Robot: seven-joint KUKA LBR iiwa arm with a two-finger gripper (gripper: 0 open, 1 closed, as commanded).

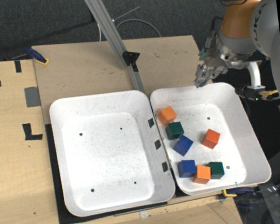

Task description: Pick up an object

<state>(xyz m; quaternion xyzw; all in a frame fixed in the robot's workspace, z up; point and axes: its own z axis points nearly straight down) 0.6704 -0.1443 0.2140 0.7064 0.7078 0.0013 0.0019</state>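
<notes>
**Tool at the right bin's far rim**

We see the tool poised over the far edge of the right bin, nothing visibly between its tips; whether it is clenched or released we cannot tell (too small and dark). Nearest lies an orange cube, touching a green cube, then a blue cube. A red-orange cube sits apart. The left bin adjoins on the counter.
</notes>
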